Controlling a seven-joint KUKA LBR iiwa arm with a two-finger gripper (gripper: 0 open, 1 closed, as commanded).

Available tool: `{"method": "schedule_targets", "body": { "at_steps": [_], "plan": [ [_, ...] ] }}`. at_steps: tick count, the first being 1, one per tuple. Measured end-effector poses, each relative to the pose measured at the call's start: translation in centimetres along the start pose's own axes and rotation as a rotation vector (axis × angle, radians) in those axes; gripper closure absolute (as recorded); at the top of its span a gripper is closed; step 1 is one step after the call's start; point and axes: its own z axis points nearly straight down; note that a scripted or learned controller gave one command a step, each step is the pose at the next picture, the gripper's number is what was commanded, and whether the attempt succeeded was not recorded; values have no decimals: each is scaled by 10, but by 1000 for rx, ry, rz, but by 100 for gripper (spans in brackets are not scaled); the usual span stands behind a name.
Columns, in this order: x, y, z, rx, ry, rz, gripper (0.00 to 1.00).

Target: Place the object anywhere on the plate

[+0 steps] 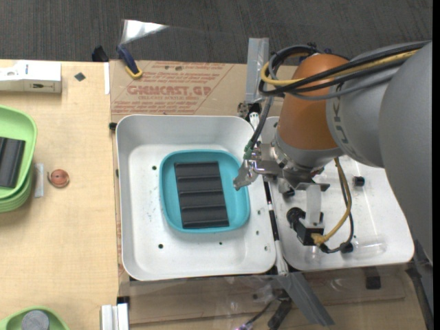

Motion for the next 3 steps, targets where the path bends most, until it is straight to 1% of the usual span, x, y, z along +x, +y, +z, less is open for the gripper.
{"method": "schedule_targets", "body": {
  "at_steps": [1, 2, 3],
  "plan": [
    [-51, 14, -4, -1, 0, 11, 0],
    [27, -29, 0, 0, 0, 48, 0],
    [-31, 1, 0, -1, -1, 30, 0]
  ]
}}
